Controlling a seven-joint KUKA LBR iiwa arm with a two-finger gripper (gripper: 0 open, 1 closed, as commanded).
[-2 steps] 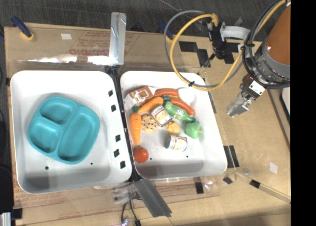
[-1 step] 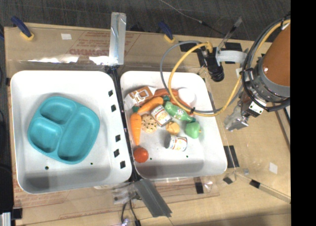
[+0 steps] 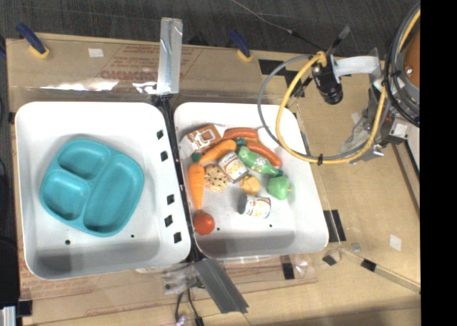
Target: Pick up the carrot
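Note:
The carrot (image 3: 195, 185) is a long orange piece lying along the left wall of the right bin (image 3: 308, 207), tip toward the front. A red tomato (image 3: 203, 222) sits just beyond its tip and a cookie (image 3: 214, 178) lies beside it. My gripper (image 3: 377, 126) hangs over the bare bench to the right of that bin, well away from the carrot and partly hidden by yellow and grey cables (image 3: 300, 114). Nothing is seen held in it.
The right bin also holds a second orange piece (image 3: 218, 150), two sausages (image 3: 240, 133), two small cans (image 3: 255, 207), green toy vegetables (image 3: 280, 187) and a small box (image 3: 201, 136). A teal divided plate (image 3: 91, 185) lies in the left bin (image 3: 32, 246). A black camera barrel (image 3: 329, 89) juts out near the cables.

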